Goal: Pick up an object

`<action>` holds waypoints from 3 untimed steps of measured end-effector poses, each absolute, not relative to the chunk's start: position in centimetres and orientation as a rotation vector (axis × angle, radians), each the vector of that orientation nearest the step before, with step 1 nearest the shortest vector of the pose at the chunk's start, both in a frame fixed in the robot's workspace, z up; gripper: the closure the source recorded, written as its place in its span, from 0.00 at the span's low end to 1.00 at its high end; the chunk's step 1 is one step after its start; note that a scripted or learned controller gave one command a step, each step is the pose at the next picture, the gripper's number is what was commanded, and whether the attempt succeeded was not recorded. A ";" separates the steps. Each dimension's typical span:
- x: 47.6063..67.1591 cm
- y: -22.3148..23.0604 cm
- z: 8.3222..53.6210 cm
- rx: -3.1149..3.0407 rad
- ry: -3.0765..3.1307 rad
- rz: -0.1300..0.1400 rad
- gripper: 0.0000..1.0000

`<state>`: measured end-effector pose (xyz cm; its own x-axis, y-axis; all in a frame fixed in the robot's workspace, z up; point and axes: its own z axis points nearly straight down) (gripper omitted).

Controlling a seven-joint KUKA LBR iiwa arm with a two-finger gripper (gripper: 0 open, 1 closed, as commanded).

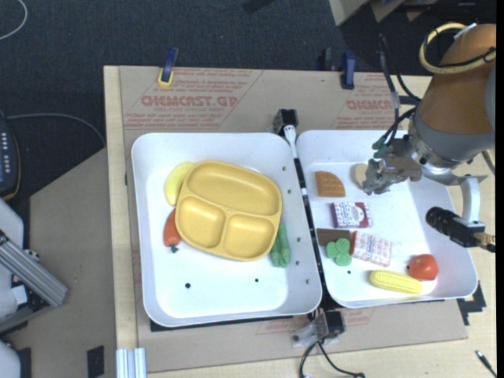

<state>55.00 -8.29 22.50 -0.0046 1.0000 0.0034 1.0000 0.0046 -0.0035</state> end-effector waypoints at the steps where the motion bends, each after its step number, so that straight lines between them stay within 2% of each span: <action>1: 51.7 -4.5 21.5 -2.214 -2.221 0.003 1.00; 2: 48.8 -0.2 23.5 -2.213 -2.224 0.000 1.00; 3: 48.3 -0.2 23.4 -2.219 -2.219 0.002 1.00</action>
